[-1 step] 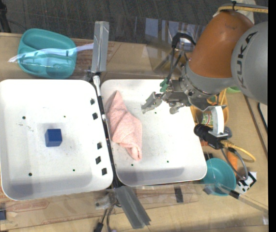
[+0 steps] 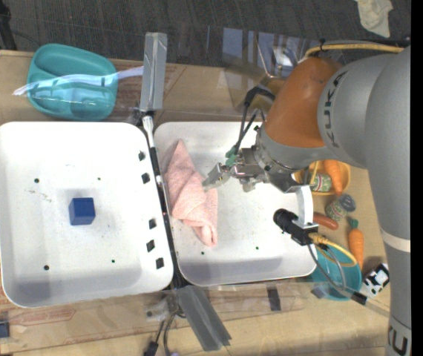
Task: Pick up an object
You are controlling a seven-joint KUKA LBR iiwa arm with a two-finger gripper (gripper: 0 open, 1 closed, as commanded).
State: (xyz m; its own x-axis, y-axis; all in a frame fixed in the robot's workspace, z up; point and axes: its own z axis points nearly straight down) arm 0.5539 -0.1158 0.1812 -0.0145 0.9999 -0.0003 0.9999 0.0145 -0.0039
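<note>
Here the gripper [image 2: 223, 175] sits just right of the pink cloth [image 2: 191, 193] in the right bin [image 2: 271, 269]; cloth's long axis runs roughly top-bottom; fingers prob. open w/ nothing between, blurry.

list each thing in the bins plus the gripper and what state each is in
pink cloth: crumpled and folded, lying in the right bin, not held
blue cube: resting flat in the left bin, untouched
gripper: over the right bin, beside the cloth's right edge
</note>
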